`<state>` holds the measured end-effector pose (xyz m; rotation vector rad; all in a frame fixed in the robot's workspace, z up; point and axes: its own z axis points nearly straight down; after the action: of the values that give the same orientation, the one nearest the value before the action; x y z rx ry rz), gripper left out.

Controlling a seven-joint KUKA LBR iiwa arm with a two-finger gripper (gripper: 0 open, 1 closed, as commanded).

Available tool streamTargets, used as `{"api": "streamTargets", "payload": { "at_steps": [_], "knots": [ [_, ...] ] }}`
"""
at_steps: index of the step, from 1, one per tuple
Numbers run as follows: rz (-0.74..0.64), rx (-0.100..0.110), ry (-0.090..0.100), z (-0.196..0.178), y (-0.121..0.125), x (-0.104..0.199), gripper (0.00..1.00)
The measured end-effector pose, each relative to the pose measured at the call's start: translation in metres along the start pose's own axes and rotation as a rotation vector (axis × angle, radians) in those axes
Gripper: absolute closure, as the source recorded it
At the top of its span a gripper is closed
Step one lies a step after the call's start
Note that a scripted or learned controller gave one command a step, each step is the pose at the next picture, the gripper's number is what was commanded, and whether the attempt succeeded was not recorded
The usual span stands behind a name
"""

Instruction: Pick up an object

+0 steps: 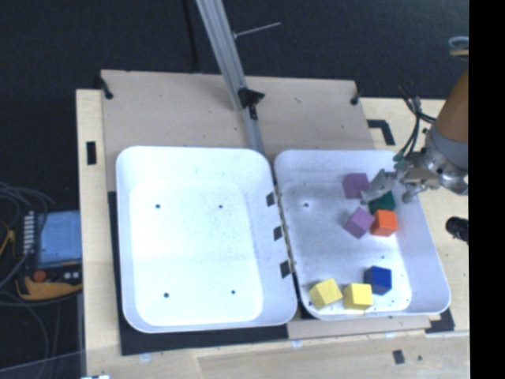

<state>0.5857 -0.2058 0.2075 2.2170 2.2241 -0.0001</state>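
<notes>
Camera view: right bin [418, 287] holds two purple blocks [356, 185], a green block [383, 203], orange block [385, 223], blue block [379, 279], two yellow blocks [325, 293]. Pincer [392, 185] over the green block; finger spread cannot be told. Left bin [197, 160] beside it on the wooden table [173, 109]. Dark floor around.

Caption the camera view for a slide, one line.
The hand hovers in the right bin above a green block amid purple, orange, blue and yellow blocks.

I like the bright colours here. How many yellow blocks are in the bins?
2. Both lie in the right bin, near its front edge: one yellow block and a second yellow block close beside it, left of the blue block.
</notes>
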Motion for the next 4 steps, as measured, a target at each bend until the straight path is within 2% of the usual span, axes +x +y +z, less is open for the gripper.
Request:
{"api": "streamTargets", "payload": {
  "at_steps": [1, 2, 3, 4],
  "knots": [
    [-0.001, 0.000, -0.001, 0.000, 0.000, 0.000, 0.00],
    [0.002, 0.003, 0.000, 0.042, 0.000, -0.002, 0.00],
    [0.002, -0.016, -0.007, 0.078, -0.001, -0.006, 0.00],
    [0.003, -0.024, -0.010, 0.080, 0.002, -0.006, 0.00]
  ]
}}
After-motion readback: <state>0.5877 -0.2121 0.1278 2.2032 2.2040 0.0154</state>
